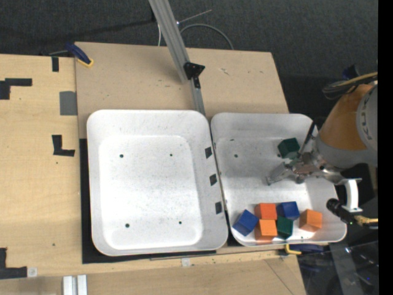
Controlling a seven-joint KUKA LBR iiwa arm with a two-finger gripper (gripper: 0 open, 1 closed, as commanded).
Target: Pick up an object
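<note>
In the right bin, a dark green block lies by itself toward the back right. My gripper is low in this bin, just in front of and below that block. Its fingers are spread open, one reaching to the lower left and the other near the green block, with nothing between them. Along the bin's front wall lies a cluster of blocks: a blue one, an orange one, another blue one, a second orange one, a green one and a third orange one.
The left bin sits beside the right one, sharing a raised middle rim. A metal pole slants in from the top toward the bins' back edge. The arm's orange band hangs over the right bin's right edge.
</note>
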